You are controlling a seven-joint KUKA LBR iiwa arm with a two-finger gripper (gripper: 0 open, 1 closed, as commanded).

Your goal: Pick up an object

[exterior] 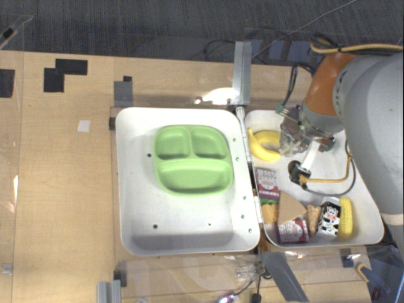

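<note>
My gripper (289, 141) hangs low over the back part of the right bin (363, 197), reaching down from the grey arm with the orange band. Just left of it, touching or partly under it, lies a yellow curved object (262, 144). Further forward along the bin's left side are a purple and white packet (267, 183) and an orange-brown item (269, 213). At the bin's front lie a small can (291, 231), an ice-cream cone (313, 215), a black-and-white patterned box (329, 220) and a yellow corn cob (346, 217).
The left bin (136, 219) holds a green divided plate (192, 158) near its middle. A metal divider (242, 74) stands between the bins at the back. The arm's bulk covers the right bin's right rear corner.
</note>
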